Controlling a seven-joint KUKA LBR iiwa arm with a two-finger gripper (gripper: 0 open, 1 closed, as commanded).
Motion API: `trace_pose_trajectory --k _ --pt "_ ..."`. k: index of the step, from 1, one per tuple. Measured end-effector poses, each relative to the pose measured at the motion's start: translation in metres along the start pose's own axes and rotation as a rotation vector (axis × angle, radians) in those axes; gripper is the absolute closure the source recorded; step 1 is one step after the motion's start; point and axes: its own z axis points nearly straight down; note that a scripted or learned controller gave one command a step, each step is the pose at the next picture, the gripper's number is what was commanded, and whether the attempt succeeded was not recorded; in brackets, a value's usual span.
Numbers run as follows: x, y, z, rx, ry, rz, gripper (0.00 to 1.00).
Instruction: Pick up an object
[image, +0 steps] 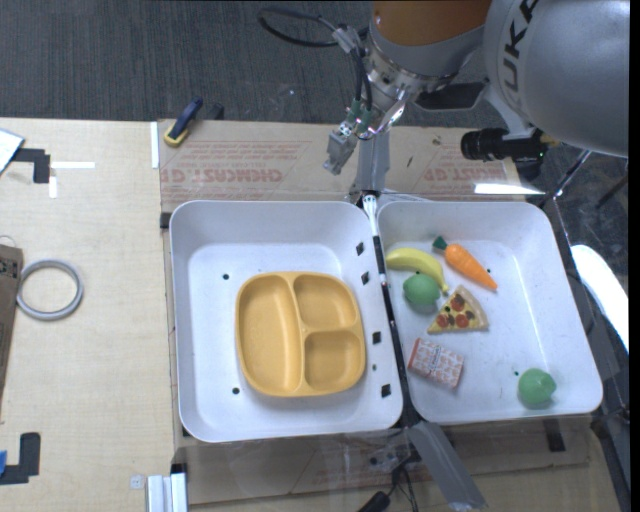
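Note:
The right bin (560, 290) holds a yellow banana (415, 263), an orange carrot (468, 265), a green round fruit (421, 291), a pizza slice (460, 313), a pink speckled block (436, 362) and a second green fruit (537, 387). In the left bin (200, 300) lies a yellow divided plate (300, 332). My gripper (356, 155) hangs above the far rims where the two bins meet, behind all the objects. It is open, with nothing between its fingers.
A cardboard sheet (250, 160) lies behind the bins, with a blue and yellow tool (183, 121) at its left corner. A roll of tape (48, 289) rests on the wooden bench at the left. The arm's grey body fills the top right.

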Motion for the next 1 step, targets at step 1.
trace_pose_trajectory --k 1 --pt "0.0584 0.0376 0.0030 -0.001 -0.001 0.035 1.00"
